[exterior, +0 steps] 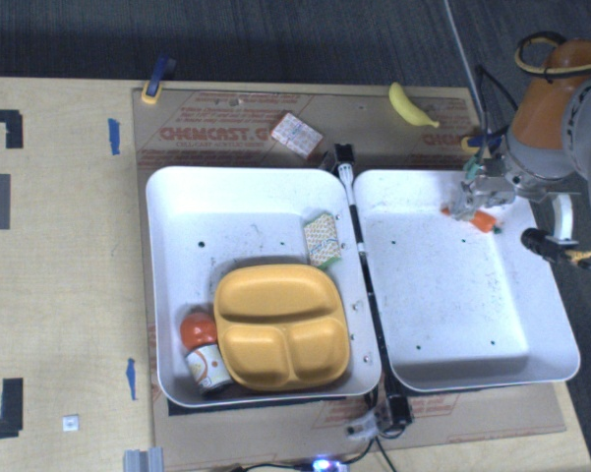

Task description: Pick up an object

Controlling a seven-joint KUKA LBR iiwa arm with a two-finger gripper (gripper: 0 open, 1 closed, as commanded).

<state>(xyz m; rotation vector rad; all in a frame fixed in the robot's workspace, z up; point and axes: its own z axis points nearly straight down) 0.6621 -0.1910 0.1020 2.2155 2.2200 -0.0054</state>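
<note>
1 arm (556, 106) bent in from right, pincer (469, 203) low over right bin (452, 362) corner

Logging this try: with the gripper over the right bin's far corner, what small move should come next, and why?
Probably lower straight down: the gripper hovers in the right white bin's far corner, just beside the small orange piece, the nearest object there.

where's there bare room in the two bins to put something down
The right white bin has bare floor below the small orange object by the gripper. The left white bin is crowded in front: yellow divided tray, orange-topped can; its far-left floor is bare.
</note>
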